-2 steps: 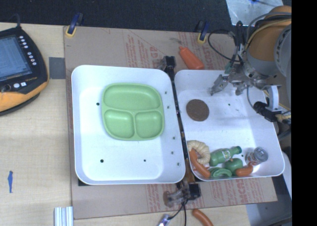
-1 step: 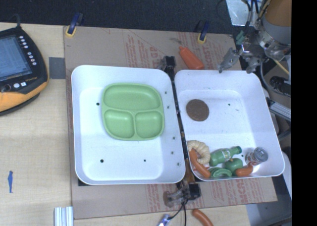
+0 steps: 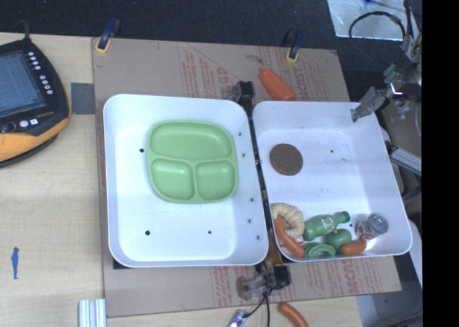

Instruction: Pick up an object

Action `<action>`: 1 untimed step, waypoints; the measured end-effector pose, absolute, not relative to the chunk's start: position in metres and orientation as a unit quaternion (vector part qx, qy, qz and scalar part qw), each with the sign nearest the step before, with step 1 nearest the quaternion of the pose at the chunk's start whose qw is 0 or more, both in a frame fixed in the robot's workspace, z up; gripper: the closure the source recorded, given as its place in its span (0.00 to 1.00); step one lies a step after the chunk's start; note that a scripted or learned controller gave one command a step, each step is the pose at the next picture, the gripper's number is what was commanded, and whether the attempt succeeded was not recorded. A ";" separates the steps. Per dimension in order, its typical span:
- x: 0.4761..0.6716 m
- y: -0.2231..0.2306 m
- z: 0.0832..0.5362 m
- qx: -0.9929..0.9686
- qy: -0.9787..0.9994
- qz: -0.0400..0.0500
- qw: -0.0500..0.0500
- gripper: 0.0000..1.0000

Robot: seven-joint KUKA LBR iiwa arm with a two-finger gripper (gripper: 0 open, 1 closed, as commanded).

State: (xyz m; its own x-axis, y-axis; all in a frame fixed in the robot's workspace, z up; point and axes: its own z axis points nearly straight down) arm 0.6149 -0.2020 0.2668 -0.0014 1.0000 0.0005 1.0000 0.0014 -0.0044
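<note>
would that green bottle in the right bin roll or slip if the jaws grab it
The green bottle lies on its side, so its round body could roll if nudged. Its glossy surface suggests it may slip. Toys packed tightly around it, like the croissant, might block a clean grasp.

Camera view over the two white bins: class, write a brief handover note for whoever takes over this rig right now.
Hand: the grey hand is at the far right corner of the right white bin; open or shut cannot be told.
Things: a brown round disc lies alone in that bin; a green plastic bottle and a beige ridged toy crowd its near edge with other small toys. A green divided plate lies in the left white bin.
Done: nothing lifted.
Left: reach an object, grasp it and lift it.
</note>
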 end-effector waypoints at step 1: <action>0.575 -0.152 0.191 -0.705 -0.709 0.002 0.002 0.00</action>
State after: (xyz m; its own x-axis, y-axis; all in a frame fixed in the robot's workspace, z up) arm 0.5753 -0.1522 0.1914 -0.0056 1.0000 0.0000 1.0000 0.0056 -0.0052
